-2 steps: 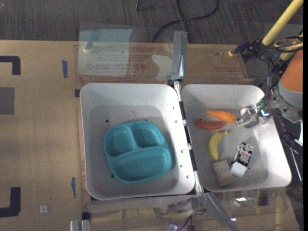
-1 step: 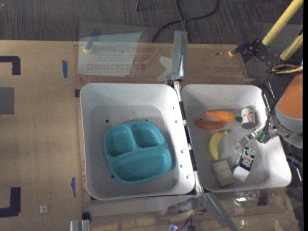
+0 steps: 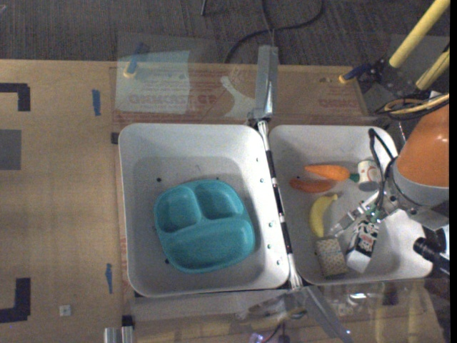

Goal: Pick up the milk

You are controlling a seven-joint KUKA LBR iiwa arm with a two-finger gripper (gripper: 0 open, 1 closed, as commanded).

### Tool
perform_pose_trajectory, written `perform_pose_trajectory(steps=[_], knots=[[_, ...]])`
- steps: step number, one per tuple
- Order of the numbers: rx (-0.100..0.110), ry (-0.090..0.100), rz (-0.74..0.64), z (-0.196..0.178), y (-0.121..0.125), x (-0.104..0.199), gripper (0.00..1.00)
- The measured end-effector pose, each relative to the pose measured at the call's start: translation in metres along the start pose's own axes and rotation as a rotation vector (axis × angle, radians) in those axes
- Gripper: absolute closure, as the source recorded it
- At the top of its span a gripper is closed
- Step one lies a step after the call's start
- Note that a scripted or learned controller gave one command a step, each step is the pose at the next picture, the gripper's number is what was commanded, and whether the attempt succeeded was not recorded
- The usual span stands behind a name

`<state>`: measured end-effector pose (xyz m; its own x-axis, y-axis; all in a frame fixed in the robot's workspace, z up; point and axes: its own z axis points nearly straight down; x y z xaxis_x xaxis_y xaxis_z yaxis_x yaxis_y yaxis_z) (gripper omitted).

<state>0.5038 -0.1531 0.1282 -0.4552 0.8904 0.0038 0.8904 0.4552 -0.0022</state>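
Note:
The milk (image 3: pixel 363 247) is a small white carton with black cow patches, lying near the front of the right bin (image 3: pixel 400 266). My gripper (image 3: pixel 359 219) hangs low over the middle of that bin, just behind and above the carton's upper end. Its metal tip reaches left toward the banana. The orange-banded wrist (image 3: pixel 427 156) comes in from the right and hides the bin's right side. I cannot tell whether the gripper touches the carton.
The right bin also holds two orange carrots (image 3: pixel 321 177), a yellow banana (image 3: pixel 320 214), a speckled tan block (image 3: pixel 330 256) beside the milk and a small white cup (image 3: pixel 368 170). In the left bin (image 3: pixel 136 191) lies a teal divided plate (image 3: pixel 205 225).

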Motion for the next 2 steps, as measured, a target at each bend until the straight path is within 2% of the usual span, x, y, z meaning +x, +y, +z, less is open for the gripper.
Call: perform_pose_trajectory(steps=[1,2], knots=[[-0.002,-0.004,0.076,-0.006,-0.011,-0.036,0.0],[-0.001,-0.003,0.278,0.024,0.079,-0.109,0.0]])
